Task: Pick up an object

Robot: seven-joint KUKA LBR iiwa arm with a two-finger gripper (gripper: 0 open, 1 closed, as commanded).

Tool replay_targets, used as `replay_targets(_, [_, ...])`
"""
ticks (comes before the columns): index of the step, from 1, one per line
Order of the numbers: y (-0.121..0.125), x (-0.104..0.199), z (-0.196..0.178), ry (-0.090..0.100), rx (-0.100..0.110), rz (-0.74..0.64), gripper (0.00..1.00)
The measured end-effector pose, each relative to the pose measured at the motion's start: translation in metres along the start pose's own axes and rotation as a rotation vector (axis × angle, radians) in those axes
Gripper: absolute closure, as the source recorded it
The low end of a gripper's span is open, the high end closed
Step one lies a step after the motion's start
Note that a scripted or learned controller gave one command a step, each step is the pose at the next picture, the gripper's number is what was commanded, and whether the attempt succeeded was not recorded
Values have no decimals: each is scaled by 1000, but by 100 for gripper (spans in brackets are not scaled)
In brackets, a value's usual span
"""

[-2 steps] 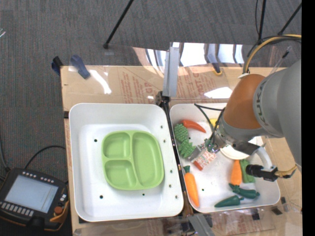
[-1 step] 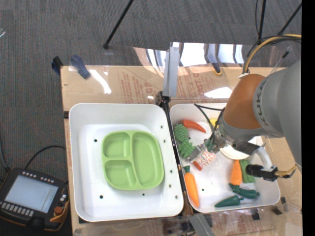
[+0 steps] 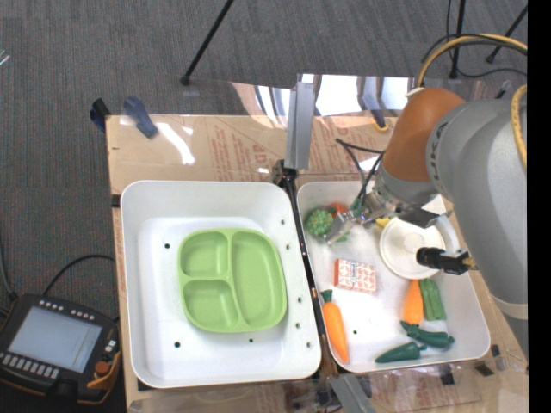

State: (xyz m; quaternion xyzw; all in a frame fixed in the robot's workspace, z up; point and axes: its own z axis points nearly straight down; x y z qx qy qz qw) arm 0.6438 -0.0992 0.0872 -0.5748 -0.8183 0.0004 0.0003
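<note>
Grey and bulky, the arm (image 3: 491,196) fills the 3 o'clock side of the scene and rises closest to the lens, its orange band turned toward 12 o'clock. It reaches down into the right bin (image 3: 374,317), where the gripper (image 3: 347,223) sits low in the bin's 11 o'clock corner. Whether the gripper is apart or together cannot be told from this angle, and nothing can be seen held in it.

At the gripper's 9 o'clock, just beside it, lies a green broccoli (image 3: 318,221); contact cannot be judged. At its 6 o'clock lies a red-and-white box (image 3: 355,274), flat on the bin floor. At 4 o'clock sits a round white dish (image 3: 406,246), partly under the wrist.

Further out toward 5 o'clock, an orange piece (image 3: 414,302) and a green piece (image 3: 432,299) lie side by side, touching, with two dark green peppers (image 3: 413,342) beyond them near the bin's 5 o'clock corner. A carrot (image 3: 335,327) lies along the bin's 7 o'clock wall.

Well apart at 8 o'clock, the left bin (image 3: 151,222) holds a green divided plate (image 3: 232,280).
</note>
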Motion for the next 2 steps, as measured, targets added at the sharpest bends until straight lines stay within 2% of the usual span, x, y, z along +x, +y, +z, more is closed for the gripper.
replay_targets(1, [-57, 19, 0, 1, 3, 72, 0])
replay_targets(2, [-1, -1, 0, 0, 1, 175, 0])
